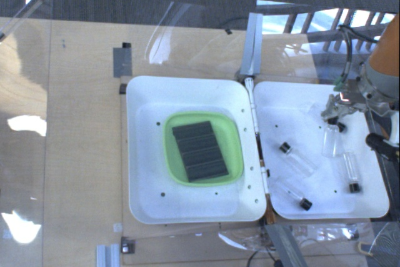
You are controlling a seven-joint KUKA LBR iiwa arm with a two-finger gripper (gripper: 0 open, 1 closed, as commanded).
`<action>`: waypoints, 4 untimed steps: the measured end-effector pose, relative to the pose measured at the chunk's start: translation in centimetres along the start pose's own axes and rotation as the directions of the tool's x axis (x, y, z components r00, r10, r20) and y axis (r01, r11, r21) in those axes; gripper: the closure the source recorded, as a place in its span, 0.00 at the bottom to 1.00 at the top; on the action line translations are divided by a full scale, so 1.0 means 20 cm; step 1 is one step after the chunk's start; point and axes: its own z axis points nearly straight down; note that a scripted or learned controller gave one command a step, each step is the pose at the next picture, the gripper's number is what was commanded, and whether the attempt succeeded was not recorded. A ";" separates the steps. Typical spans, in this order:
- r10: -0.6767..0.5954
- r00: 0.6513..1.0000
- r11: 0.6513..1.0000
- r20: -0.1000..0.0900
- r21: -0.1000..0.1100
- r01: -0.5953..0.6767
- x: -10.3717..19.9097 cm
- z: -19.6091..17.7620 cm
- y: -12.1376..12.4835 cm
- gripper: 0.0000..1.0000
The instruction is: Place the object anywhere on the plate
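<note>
A green plate [234, 156] lies in the left bin [140, 134], with a dark grey ridged block [199, 151] flat on it. Several clear vials with black caps lie in the right bin [281, 100]: one [295, 158] at centre left, one [295, 196] near the front, one [351, 172] at the right. Another vial [329, 142] lies just below my gripper [335, 112], which hangs over the bin's upper right part. Its black cap end [340, 127] is close to the gripper tip. The arm [382, 65] comes in from the right.
A metal divider post [252, 47] rises behind the seam between the bins. Clear plastic sheeting [181, 28] lies on the wooden bench behind the left bin. A small grey bracket [122, 60] sits at the bench's back left.
</note>
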 end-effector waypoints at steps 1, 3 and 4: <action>-0.246 0.969 0.969 -0.003 0.002 0.246 0.42 0.30 0.08 1.00; -0.312 0.950 0.950 -0.002 -0.001 0.312 0.76 0.06 0.08 0.00; -0.322 0.947 0.947 -0.002 0.001 0.322 0.44 0.10 -0.13 0.00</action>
